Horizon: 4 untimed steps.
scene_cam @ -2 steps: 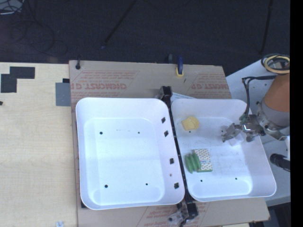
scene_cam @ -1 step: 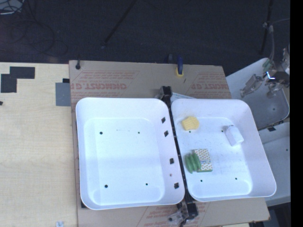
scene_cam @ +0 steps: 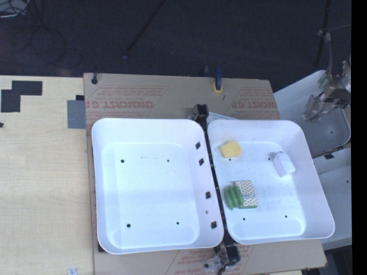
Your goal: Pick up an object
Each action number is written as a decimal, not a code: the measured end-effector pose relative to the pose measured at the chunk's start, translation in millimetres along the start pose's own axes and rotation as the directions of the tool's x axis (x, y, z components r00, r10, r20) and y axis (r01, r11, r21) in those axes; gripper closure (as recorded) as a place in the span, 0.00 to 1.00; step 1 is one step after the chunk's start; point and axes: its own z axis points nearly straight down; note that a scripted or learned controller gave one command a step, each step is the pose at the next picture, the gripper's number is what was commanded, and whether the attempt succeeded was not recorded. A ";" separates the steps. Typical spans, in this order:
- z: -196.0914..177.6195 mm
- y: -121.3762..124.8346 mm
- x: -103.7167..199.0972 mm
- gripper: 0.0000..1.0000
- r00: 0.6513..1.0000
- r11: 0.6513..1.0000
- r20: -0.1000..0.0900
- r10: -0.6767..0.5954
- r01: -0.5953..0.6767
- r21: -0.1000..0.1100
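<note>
The right bin [scene_cam: 309, 211] holds several small objects. A yellow sponge-like block [scene_cam: 231, 149] lies near its back left corner. A small white cylinder [scene_cam: 282, 163] rests toward the right wall. A green ribbed object [scene_cam: 233, 197] lies at the left wall, touching a small patterned packet [scene_cam: 246, 192] on its right. My gripper [scene_cam: 321, 101] hangs at the far right, above the grey surface outside the bins and well apart from every object.
The left bin [scene_cam: 106, 153] stands beside the right one, joined by a black clip strip [scene_cam: 207, 176]. Both sit on a cardboard sheet [scene_cam: 149, 99] over a pale wooden bench [scene_cam: 40, 182]. A grey surface [scene_cam: 338, 171] lies to the right.
</note>
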 end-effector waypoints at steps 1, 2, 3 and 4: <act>-49.4 19.9 47.3 1.00 1.000 1.000 -0.002 0.000 0.000 -0.006; -134.2 19.2 100.5 1.00 1.000 1.000 -0.001 -0.001 0.001 -0.009; -179.5 18.9 169.7 1.00 1.000 1.000 -0.002 -0.001 0.001 -0.004; -230.0 19.0 241.8 1.00 1.000 1.000 -0.003 -0.001 0.001 -0.004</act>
